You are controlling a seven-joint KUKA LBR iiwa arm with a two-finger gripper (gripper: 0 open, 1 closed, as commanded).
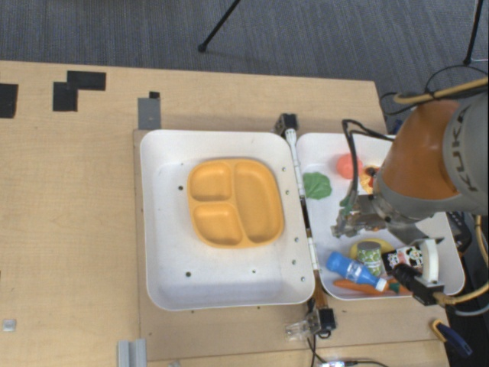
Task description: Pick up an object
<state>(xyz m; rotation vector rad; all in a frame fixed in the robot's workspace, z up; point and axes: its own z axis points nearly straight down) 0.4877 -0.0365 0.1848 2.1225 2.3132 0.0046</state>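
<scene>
Two bins (153, 205); one yellow tray (233, 202); perhaps six toys.

Grey arm (458, 140), orange band, possibly black cables

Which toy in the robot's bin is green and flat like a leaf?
The green leaf toy, lying by the bin's left wall. The blue bottle and the pink toy are other colours; the pincer hangs just below the leaf.
</scene>
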